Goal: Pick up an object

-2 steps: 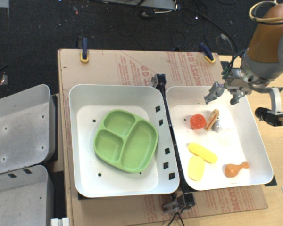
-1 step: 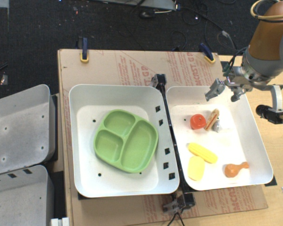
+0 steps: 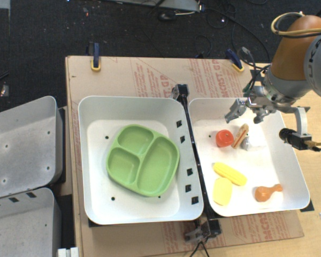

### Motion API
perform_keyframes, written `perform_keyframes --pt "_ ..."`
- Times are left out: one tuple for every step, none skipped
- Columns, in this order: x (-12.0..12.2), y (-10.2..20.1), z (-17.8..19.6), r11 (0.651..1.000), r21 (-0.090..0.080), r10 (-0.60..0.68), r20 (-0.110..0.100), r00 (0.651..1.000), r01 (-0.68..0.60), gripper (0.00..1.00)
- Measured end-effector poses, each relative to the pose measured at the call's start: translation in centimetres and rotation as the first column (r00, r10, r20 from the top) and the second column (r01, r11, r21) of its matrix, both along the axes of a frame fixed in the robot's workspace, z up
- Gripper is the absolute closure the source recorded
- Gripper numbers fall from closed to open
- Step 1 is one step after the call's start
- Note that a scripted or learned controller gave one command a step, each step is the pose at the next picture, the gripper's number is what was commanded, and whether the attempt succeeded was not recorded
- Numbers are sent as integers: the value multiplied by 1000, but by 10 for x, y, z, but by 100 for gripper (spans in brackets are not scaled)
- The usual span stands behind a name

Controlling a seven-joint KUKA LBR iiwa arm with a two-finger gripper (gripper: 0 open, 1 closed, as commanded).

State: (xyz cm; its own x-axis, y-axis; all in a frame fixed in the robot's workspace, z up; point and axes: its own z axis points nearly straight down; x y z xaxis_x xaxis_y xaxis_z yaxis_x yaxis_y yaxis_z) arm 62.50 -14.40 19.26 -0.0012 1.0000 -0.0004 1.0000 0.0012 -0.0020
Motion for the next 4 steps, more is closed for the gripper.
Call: perform_keyframes --pt "3 8 -59 1000 0 2 0 1000 -2 0" --pt "3 9 -102 1000 0 0 1 1000 0 0" --pt "4 9 -89 1000 -1 0 4 1000 0 100" --pt "5 4 -27 1000 -1 -1 7 1000 1 100"
